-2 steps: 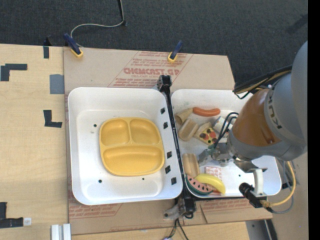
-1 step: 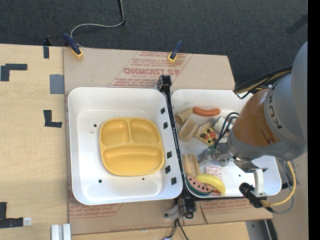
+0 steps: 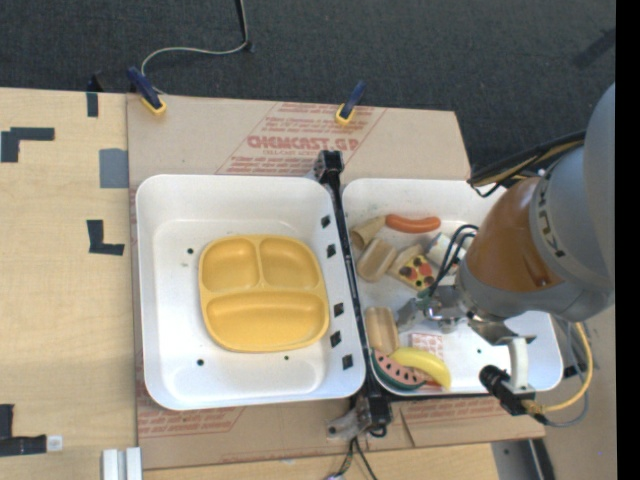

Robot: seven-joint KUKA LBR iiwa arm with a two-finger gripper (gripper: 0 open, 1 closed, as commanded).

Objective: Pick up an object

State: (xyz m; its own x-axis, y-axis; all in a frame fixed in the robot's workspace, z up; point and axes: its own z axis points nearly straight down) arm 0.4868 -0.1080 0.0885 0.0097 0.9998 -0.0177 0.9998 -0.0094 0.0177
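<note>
Low over the right bin (image 3: pixel 548 363), the gripper (image 3: pixel 432 308) hangs among the toy food, its wrist and orange band (image 3: pixel 505 248) covering much of the bin's middle. From this angle it cannot be told how the gripper is set, nor whether anything is caught in it; the metal parts beneath the wrist are small and partly hidden by cabling.

Candidates for the pick lie close by. A sausage (image 3: pixel 412 223) rests near the bin's far wall, a pale bread-like piece (image 3: pixel 378 258) sits just beside the divider, and a small patterned block (image 3: pixel 413 268) lies right next to the gripper. Nearer the front wall are a banana (image 3: pixel 422 365) and a watermelon slice (image 3: pixel 392 376), touching each other.

The left bin (image 3: pixel 160 298) bears a yellow divided plate (image 3: pixel 264 293).

As a judgement, the task looks unfinished: the arm appears down at grasping height, but no object is visibly lifted clear. Securing something and raising it remain.
</note>
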